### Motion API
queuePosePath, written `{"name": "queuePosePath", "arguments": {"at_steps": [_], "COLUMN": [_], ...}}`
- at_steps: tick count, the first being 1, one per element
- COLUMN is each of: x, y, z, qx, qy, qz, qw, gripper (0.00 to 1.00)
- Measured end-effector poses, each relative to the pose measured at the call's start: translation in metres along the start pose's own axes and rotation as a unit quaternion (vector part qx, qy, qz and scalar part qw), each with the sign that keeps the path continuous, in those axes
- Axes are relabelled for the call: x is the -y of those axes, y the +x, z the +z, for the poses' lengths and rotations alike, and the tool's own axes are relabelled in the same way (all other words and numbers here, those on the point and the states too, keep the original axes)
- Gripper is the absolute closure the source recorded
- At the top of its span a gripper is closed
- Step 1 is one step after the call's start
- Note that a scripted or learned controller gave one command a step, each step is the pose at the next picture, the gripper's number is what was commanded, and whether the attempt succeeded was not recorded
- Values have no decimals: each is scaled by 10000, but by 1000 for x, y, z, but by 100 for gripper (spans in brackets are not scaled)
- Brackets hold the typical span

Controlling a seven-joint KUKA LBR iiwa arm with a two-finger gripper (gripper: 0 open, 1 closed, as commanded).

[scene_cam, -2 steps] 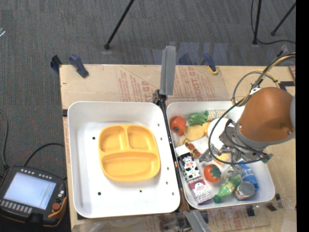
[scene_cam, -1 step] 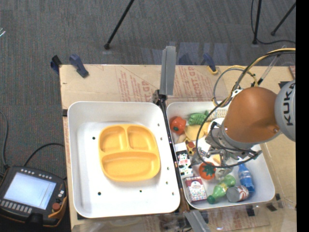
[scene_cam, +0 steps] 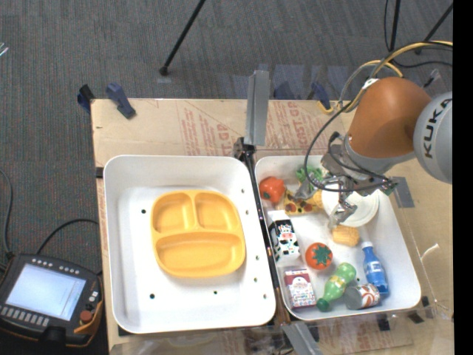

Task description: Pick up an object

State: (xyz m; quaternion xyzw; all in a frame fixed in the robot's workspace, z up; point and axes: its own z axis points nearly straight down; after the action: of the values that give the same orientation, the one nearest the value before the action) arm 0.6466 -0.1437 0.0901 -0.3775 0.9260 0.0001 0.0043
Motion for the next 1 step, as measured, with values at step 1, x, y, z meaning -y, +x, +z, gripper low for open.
{"name": "queuePosePath", "arguments": {"at_steps": [1], "x": [-12], "y": [-10], "z": [0], "qx": [-21], "qy": [-10], "qz": [896], "qw": [9960], "gripper": [0]}}
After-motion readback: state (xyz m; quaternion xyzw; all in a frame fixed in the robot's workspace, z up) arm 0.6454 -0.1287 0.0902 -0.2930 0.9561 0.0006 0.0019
